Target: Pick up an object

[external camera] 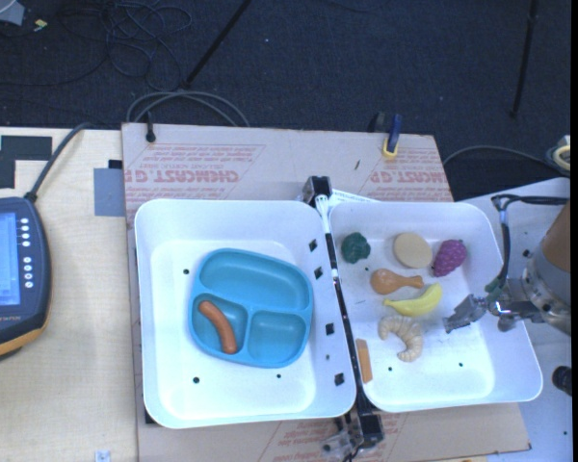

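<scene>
The right bin (462, 383) holds several toy foods: a green broccoli (355, 247), a beige round bun (412, 250), purple grapes (449, 256), an orange drumstick (395, 281), a yellow banana (415, 302) and a tan croissant (403, 334). An orange stick (364, 361) lies by the bin's left wall. My gripper (465, 313) reaches in from the right, low over the bin's right side. It sits just right of the banana and touches none of the foods.
The left bin (173, 383) carries a blue divided plate (270, 287) with a sausage (218, 324) in its left compartment. A black clamp strip (329, 287) runs between the bins. A teach pendant (5, 268) lies on the bench at far left.
</scene>
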Controlling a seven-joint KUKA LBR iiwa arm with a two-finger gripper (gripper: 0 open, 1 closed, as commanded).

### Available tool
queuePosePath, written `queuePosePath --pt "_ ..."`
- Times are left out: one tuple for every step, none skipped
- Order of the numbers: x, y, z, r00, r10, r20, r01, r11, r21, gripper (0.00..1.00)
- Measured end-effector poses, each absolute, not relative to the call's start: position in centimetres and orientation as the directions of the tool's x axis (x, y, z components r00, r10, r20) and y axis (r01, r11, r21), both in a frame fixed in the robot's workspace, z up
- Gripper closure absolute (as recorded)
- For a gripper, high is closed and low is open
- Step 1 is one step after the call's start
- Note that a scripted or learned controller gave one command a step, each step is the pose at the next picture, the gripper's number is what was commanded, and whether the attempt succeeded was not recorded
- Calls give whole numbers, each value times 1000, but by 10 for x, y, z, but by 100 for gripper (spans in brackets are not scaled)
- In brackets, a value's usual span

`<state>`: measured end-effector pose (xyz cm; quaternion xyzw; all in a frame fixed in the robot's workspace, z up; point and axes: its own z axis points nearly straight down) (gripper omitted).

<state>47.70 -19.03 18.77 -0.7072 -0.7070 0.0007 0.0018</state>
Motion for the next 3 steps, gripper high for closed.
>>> queuePosePath --pt "530 -198 83 -6 1000 0 1000 6 -1 0" --pt "561 -208 88 -1 1000 0 1000 1 0 0" --pt "559 -209 98 2 1000 2 1000 -2 -3 100"
